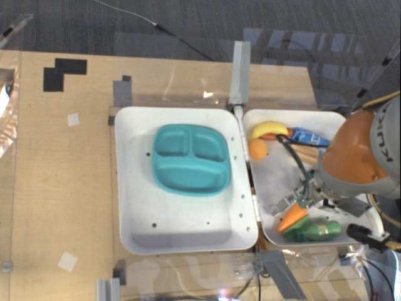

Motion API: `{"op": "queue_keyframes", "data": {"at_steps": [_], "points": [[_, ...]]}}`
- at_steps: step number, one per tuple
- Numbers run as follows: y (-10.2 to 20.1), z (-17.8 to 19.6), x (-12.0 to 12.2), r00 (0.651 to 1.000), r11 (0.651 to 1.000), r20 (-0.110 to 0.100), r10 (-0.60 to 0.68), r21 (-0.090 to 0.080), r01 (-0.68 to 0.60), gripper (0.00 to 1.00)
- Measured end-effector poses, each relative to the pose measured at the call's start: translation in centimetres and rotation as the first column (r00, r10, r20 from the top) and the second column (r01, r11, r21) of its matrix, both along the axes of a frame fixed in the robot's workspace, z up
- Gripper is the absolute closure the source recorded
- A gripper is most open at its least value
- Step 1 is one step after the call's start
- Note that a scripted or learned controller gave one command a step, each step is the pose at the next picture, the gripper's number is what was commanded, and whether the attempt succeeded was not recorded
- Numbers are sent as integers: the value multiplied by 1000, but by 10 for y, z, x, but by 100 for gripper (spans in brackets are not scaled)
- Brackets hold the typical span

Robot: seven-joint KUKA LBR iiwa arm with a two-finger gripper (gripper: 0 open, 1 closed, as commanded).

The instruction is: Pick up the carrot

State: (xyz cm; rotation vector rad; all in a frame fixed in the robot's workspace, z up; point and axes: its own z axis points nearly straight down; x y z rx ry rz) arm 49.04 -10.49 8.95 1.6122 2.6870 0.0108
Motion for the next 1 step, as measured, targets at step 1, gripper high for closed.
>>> {"op": "queue_keyframes", "data": {"at_steps": [1], "points": [[1, 13, 4, 1000, 1000, 12, 7, -2, -7, 100]]}}
